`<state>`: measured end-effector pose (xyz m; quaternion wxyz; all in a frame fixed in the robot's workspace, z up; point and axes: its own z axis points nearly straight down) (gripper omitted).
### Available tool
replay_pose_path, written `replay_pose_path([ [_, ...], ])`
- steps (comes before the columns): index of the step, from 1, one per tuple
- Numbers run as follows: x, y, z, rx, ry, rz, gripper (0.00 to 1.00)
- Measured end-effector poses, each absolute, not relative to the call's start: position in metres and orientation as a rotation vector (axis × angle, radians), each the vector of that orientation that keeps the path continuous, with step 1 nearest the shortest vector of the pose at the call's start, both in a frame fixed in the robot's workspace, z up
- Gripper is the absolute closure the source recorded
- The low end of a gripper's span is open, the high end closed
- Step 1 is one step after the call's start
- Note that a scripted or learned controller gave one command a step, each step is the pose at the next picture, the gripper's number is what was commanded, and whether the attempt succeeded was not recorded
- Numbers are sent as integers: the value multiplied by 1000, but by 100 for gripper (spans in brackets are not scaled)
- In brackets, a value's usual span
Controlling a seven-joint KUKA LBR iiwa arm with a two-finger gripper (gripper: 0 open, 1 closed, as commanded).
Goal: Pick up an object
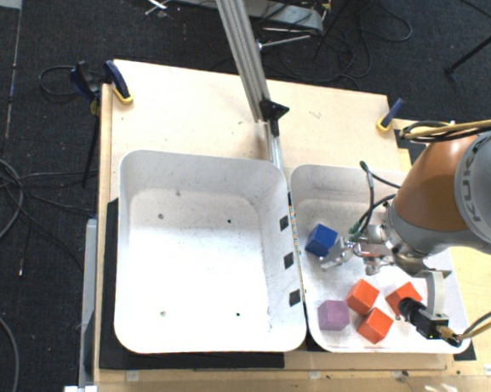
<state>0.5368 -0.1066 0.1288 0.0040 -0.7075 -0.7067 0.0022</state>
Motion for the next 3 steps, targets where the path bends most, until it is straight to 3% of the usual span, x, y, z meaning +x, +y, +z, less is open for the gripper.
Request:
replay_pose_path([
  [1,497,-117,95,-2226,-2220,0,0],
  [2,489,-175,118,-2231,-2219,0,0],
  [3,592,-138,151,-2218,-2235,-8,0],
])
